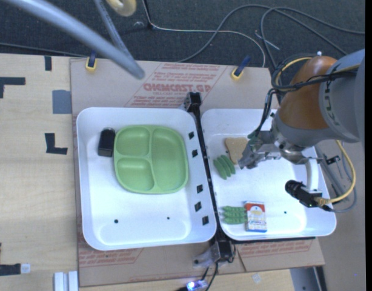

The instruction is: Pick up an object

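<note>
My gripper point(248, 160) hangs low in the right bin point(295, 223), just right of a small green ridged object point(224, 165) and at the lower edge of a tan flat piece point(234, 147). Nothing shows between its tips. Near the bin's front lie a second green ridged object point(232, 214) and a small red-and-white box point(255, 216). In the left bin point(137, 226) rests a green divided plate point(151, 159) with a small black block point(106, 142) by its left edge.
The grey arm with its orange band point(304, 105) covers the right bin's far right part. A black cable connector point(304, 194) hangs over that bin's right side. A black divider point(201, 162) runs between the bins. Cables trail behind.
</note>
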Robot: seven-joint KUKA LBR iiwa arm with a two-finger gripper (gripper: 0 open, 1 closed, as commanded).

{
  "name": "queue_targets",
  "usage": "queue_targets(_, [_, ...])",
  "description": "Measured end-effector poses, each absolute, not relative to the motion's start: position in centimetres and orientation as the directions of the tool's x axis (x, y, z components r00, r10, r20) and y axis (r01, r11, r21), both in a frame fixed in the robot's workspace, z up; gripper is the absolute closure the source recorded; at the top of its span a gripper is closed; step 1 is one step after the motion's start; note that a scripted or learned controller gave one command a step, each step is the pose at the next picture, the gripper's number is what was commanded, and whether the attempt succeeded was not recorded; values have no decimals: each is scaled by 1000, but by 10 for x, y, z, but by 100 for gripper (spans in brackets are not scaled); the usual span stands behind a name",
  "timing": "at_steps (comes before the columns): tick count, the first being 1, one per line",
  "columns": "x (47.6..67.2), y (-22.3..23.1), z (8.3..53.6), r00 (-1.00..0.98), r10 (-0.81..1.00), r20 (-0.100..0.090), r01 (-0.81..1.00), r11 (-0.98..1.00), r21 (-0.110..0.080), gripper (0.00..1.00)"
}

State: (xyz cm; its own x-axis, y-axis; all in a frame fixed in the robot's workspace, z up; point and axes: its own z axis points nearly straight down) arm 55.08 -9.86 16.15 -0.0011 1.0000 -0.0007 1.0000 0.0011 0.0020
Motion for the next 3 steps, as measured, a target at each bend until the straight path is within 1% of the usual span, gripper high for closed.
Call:
queue_targets(1, [552, -99, 214, -1, 1000, -1, 1000, 1, 4, 100])
queue_targets(2, [558, -41, 207, -6, 1000, 1, 1000, 6, -2, 100])
queue_targets(3, [576, 5, 209, -6, 1000, 0, 1000, 6, -1, 100])
